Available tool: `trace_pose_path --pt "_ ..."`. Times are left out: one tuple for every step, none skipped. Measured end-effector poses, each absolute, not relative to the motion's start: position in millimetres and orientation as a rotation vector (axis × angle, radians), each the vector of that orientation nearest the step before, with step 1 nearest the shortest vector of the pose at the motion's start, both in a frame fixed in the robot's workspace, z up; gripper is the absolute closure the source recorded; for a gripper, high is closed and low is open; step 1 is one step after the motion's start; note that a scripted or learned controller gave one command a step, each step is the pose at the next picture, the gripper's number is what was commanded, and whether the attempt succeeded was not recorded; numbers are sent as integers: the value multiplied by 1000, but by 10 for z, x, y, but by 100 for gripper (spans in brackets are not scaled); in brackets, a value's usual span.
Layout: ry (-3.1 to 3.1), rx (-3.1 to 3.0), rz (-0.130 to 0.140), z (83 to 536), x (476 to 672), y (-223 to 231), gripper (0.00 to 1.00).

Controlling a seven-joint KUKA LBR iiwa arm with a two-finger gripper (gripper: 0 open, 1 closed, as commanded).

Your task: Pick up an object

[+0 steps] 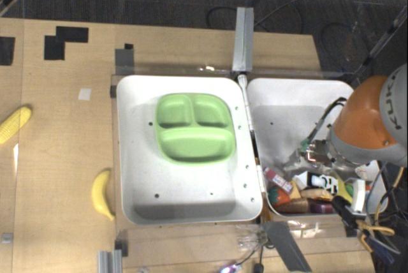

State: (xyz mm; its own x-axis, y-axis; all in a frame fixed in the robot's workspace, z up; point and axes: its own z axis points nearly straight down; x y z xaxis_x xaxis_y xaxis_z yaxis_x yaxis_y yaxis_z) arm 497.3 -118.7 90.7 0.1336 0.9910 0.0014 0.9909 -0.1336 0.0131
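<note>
The left bin (134,138) holds a green divided plate (194,126). The right bin (280,106) has small mixed objects (299,192) heaped along its near edge. The gripper (313,160) hangs just above the heap; whether its jaws are apart cannot be told

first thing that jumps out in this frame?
The green divided plate, lying alone in the middle of the left bin. Then the arm's orange band at the right, over the right bin, whose near end holds a heap of small objects. A banana lies on the bench just left of the left bin.
</note>
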Motion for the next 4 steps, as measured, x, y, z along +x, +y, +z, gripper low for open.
trace_pose_path --pt "2061 2352 28 1030 5012 -1170 100" --pt "2486 1886 11 920 4983 -960 100" --pt "2484 1885 14 921 4991 -957 0" --pt "2415 1988 15 907 5562 -1009 0"
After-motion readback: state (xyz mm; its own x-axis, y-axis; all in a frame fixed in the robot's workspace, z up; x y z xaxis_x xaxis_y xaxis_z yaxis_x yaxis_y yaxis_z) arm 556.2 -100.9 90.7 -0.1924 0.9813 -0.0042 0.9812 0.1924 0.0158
